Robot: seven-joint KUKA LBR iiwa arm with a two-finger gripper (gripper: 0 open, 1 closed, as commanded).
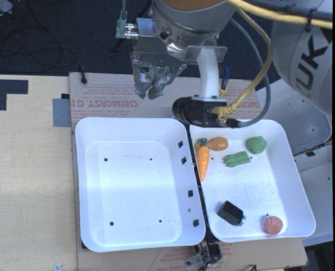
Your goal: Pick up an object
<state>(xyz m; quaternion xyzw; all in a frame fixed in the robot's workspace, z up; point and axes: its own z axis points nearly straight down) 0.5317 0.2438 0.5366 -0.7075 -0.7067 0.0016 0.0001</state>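
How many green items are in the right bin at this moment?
2. A rounded green piece sits near the right bin's far right corner; a longer green piece lies just left of and nearer than it, right of the carrot. None appears hidden.

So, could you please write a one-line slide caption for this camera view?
Hand raised beyond the bins; right bin holds a carrot, black block and other small items.

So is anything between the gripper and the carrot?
Nothing visible. The gripper hangs above the bench behind the left bin; the carrot lies uncovered at the right bin's left wall.
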